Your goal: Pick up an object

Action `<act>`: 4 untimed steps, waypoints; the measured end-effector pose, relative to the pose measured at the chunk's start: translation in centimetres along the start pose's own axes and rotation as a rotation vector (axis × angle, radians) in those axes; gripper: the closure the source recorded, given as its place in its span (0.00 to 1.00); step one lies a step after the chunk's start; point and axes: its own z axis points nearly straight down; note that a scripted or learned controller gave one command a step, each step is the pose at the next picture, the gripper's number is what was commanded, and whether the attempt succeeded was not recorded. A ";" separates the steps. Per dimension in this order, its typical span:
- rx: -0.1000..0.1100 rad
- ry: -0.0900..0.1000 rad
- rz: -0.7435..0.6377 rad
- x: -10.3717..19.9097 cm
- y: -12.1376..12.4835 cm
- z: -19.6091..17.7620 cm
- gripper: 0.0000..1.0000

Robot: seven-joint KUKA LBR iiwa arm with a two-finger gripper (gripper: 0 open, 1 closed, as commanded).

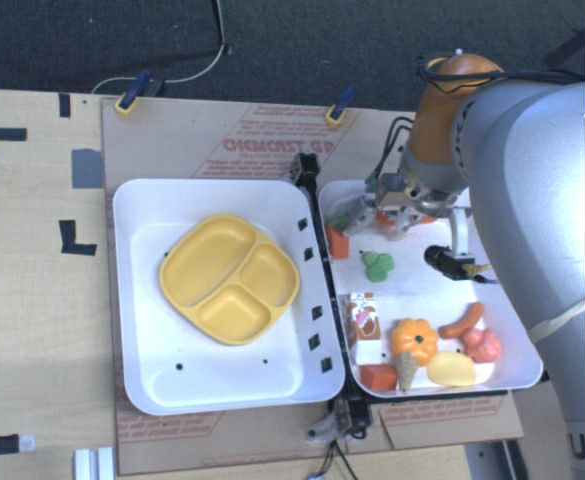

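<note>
the object i was to lift had not been picked yet, as far as i could judge: every toy i could see lay loose on the floor of the right bin [520,340]. my end effector [404,208] hung low over the far end of that bin, near the divider, and nothing showed between its parts; whether it was open or closed i could not tell from this slant, since the wrist hid much of it. the nearest candidates were a small green piece [377,264] just beside and below it, and a red block [337,243] against the bin's left wall. further toward the near end sat an orange pumpkin [414,338], a yellow lemon [452,370], a red sausage [463,320], a pink lump [484,345], a red wedge [378,376] and a small printed box [364,318], all clustered close together. the left bin [132,268] held a yellow tray [230,278]. so the reach looked done at most; the descent onto one piece, the closing and the lift all seemed left to do.
</note>
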 end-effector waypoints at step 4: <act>-0.039 0.007 -0.012 -1.1 -8.3 -1.6 0.00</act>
